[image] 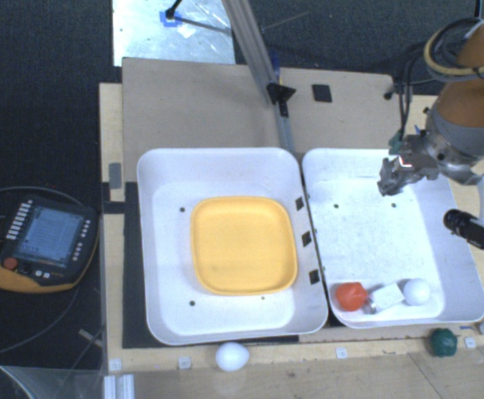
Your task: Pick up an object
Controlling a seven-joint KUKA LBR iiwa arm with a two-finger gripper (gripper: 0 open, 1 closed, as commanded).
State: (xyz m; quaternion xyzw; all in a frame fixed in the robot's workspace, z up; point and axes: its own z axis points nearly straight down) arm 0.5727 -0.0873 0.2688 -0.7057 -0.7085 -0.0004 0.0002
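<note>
In the right bin (367, 231), near its front edge, lie an orange-red ball-like object (349, 296), a small white and grey piece (384, 297) and a white ball (416, 290). My gripper (390, 180) hangs over the bin's far right part, well behind those objects, with nothing visible between its fingers. The left bin (163, 223) holds a yellow square plate (244, 244) at its middle.
A white egg-shaped object (232, 356) and a dark green ball (442, 341) lie on the bench in front of the bins. A metal pole (254, 40) slants across the back. A control pendant (38, 248) rests on the floor at left.
</note>
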